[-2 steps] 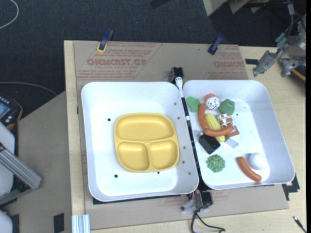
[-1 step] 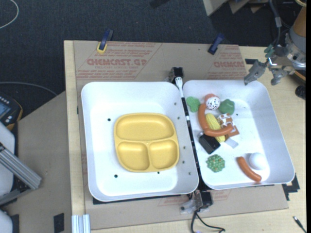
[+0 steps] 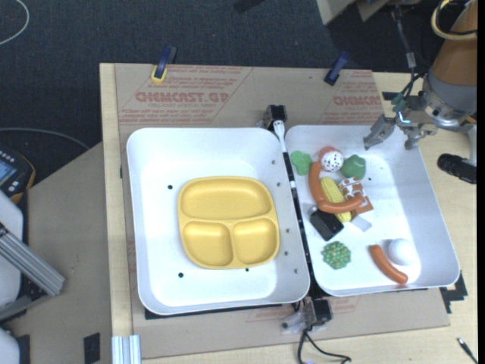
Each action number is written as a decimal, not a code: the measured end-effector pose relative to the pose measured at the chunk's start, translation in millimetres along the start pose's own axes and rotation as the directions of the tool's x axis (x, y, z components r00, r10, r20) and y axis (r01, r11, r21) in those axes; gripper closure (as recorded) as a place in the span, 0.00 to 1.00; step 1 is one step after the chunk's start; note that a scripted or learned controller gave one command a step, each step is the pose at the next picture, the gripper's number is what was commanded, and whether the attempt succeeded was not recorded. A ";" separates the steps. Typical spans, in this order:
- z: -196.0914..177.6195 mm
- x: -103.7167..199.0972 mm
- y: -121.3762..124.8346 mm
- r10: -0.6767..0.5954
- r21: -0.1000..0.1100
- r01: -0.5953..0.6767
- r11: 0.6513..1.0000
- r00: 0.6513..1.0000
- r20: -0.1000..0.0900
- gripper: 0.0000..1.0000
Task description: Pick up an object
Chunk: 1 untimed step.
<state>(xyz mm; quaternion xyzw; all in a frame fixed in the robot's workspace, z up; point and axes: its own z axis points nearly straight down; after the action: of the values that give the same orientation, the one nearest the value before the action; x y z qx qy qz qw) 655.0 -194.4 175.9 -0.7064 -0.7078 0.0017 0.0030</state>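
Camera view, single frame. Arm entered from the upper right of the frame; gripper [image 3: 395, 132] hung over the upper right corner of the right bin [image 3: 436, 211], its two fingers [image 3: 377, 136] spread apart with nothing between them.

No object picked yet. Candidates all sat in the right bin: a clutter just left of its centre, with a green piece [image 3: 301, 161], a white spotted ball [image 3: 331, 159], a second green piece [image 3: 353, 166], an ear of corn [image 3: 330, 192], a curved orange sausage [image 3: 327, 196] and a black block [image 3: 326, 224] touching or overlapping one another. Lower in the frame a broccoli floret [image 3: 336, 255] stood apart, and an orange sausage [image 3: 388, 265] lay against a white egg-like item [image 3: 399, 249] near the lower right. The left bin [image 3: 144, 203] held a yellow divided tray [image 3: 227, 221].

Judgement: the clutter risks a multi-object pinch or a slip. The floret looked the cleanest target, with free space on all sides. Advice: centre above it, keep the fingers wide, descend straight, close only once both straddle it, then lift slowly and check that it comes up.
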 end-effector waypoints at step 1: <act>45.4 7.2 0.6 0.001 -0.001 -0.001 1.000 1.000 0.000 0.00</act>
<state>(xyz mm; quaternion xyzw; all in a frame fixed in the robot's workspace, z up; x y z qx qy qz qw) 655.3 -187.1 130.5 -0.7066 -0.7076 0.0014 0.0028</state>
